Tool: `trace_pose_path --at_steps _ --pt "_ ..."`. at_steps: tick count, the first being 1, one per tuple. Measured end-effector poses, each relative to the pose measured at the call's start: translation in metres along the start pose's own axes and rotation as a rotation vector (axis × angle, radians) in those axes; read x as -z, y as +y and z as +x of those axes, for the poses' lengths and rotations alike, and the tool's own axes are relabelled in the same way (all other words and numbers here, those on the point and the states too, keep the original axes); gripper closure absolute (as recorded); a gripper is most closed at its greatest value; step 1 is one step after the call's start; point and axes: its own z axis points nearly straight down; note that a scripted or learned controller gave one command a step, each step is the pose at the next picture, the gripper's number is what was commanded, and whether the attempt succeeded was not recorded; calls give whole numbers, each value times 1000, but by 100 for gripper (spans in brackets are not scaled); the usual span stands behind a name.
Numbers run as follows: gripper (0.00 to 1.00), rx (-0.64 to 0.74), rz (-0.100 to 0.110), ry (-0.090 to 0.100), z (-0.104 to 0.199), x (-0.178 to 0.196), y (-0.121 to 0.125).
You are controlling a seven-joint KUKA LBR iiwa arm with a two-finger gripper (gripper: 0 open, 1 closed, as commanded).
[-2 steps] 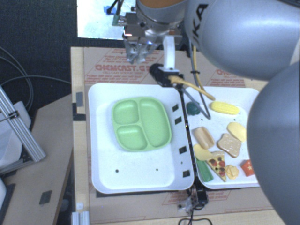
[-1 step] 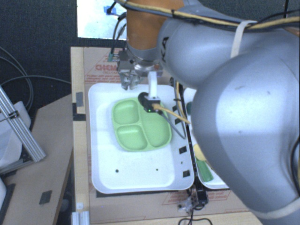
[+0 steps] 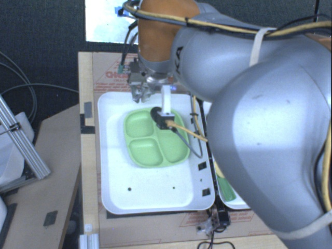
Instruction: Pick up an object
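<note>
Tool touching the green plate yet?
Apart. The camera view shows a strip of the white bin between the tool and the far rim of the green plate.

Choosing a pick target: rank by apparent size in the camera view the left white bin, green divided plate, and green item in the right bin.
1. left white bin
2. green divided plate, lying inside it
3. green item in the right bin: smallest as seen, but the arm covers part, so unsure
</note>
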Motion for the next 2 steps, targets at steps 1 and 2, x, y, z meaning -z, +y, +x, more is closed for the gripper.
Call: trace_pose_path --at_steps 1,2 --pt "100 1 16 -3 -9 -71 -112" --pt "100 5 -16 7 21 58 -67"
